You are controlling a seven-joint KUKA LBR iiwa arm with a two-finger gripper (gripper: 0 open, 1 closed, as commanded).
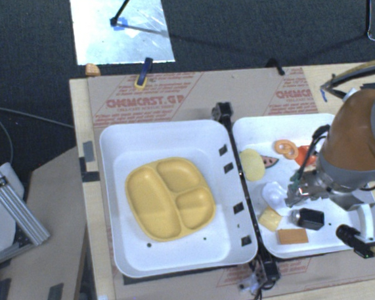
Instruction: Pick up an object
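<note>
The right bin [251, 128] holds several small things. A yellow lemon-shaped piece [252, 164] lies near its left wall, with an orange ring [283, 148] and a small dark wedge [270, 162] beside it. A pale clear lump [273, 192] sits mid-bin. Toward the front lie a pale yellow block [270, 220], a tan slab [292, 236] and a black block [309, 219]. My gripper [295, 196] hangs low over the bin, just right of the clear lump and above the black block. Nothing shows between its tips.
The left bin [121, 185] carries a yellow divided plate [170, 198]. A black divider rail [237, 174] runs between the bins. The arm's orange band [357, 133] covers the right bin's far right part. A red bit [307, 154] peeks out beside the ring.
</note>
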